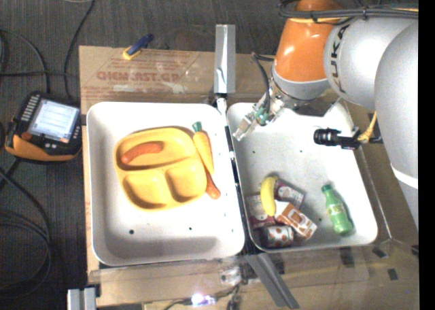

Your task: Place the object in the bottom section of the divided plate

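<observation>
While the hand (246,125) hovers, the carrot (204,158) lies just left.

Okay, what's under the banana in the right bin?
The banana lies on top of a cluster of small packets near the front of the right bin. Red and orange wrappers show around it; whatever is directly beneath the banana is covered.

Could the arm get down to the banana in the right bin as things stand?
Probably yes. The banana lies on top of the packets near the right bin's front, with nothing over it. The gripper hangs above that bin's far left corner, and bare bin floor lies between them.
</observation>
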Controlling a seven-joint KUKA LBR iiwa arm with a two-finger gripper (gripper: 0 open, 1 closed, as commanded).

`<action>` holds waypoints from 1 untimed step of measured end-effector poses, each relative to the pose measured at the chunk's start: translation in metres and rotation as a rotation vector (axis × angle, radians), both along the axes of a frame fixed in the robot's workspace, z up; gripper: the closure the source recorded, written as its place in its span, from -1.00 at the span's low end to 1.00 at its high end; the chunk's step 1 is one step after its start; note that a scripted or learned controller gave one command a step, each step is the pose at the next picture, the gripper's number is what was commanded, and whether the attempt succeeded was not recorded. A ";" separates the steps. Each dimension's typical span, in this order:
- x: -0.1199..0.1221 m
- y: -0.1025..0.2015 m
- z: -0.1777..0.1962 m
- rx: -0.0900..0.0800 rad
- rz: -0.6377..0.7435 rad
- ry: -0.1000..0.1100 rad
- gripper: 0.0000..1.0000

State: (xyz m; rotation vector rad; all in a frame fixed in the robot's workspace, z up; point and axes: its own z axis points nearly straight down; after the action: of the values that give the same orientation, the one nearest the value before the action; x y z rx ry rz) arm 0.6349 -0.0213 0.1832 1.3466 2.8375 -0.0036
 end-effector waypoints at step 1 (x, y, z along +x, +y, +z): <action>-0.006 -0.079 0.005 -0.001 0.068 -0.001 1.00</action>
State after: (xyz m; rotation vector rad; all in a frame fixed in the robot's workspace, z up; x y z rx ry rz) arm 0.6292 -0.1003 0.1881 1.2488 2.8801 -0.0036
